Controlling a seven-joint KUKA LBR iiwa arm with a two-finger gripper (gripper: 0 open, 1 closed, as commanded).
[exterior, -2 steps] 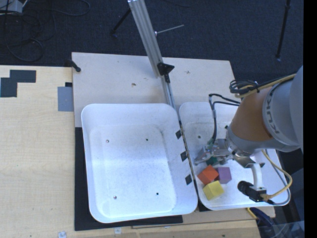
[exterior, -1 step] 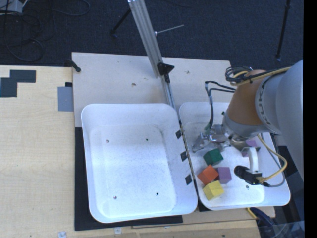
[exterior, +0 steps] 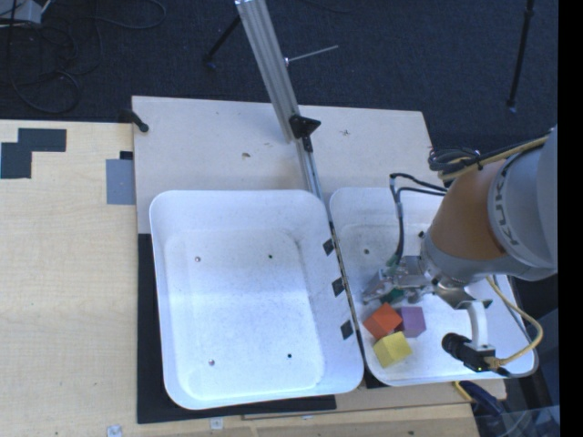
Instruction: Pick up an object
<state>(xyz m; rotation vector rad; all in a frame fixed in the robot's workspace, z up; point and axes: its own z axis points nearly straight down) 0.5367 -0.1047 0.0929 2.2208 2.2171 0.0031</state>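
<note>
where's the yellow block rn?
In the right bin, near its front edge: the yellow block sits just below the orange block and purple block, beneath the gripper.

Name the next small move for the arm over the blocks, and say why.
Probably a short descent onto the orange block. The gripper hangs just above it in the right bin, with the purple block and yellow block crowded alongside, so going straight down seems likeliest to catch one block.
</note>
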